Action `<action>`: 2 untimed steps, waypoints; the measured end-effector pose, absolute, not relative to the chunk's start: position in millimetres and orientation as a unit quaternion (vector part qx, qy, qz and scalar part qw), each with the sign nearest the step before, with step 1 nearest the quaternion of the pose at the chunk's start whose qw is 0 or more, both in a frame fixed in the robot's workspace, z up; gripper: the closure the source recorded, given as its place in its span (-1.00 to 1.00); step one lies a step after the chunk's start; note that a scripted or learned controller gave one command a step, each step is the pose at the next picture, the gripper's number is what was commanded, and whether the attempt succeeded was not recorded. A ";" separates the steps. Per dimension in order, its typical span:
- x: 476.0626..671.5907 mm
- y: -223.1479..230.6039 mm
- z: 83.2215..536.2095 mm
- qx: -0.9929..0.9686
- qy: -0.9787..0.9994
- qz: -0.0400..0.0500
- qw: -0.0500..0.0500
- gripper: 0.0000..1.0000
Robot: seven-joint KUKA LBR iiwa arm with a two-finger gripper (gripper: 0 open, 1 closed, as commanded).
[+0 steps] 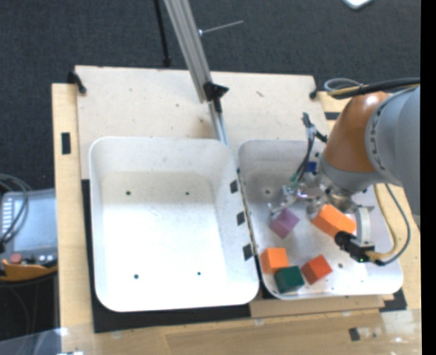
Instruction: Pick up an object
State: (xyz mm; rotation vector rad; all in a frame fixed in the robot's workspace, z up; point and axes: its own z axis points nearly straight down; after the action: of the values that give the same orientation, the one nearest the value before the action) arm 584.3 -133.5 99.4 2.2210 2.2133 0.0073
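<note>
The right bin [262,157] holds several blocks. A purple block [284,222] lies near its middle, and an orange block [331,219] lies tilted to its right. Along the front edge sit an orange cube [275,258], a green cube [289,278] and a red-orange cube [317,268]. My gripper [297,196] hangs low inside this bin, just behind the purple block and left of the tilted orange block. Nothing is visibly held. The grey arm with its orange band [354,135] covers the bin's back right part.
The left bin [99,161] stands beside the right one, with a shared wall between them. A slanted metal pole [192,46] rises behind the bins. Cables [384,246] loop from the wrist over the right bin's right side.
</note>
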 end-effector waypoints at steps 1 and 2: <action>585.6 -133.9 98.0 0.709 0.705 0.002 0.001 -1.00; 586.6 -134.8 109.3 0.711 0.703 0.004 0.004 1.00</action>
State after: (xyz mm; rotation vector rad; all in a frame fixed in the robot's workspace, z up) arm 586.6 -134.8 109.3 2.2288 2.2036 0.0110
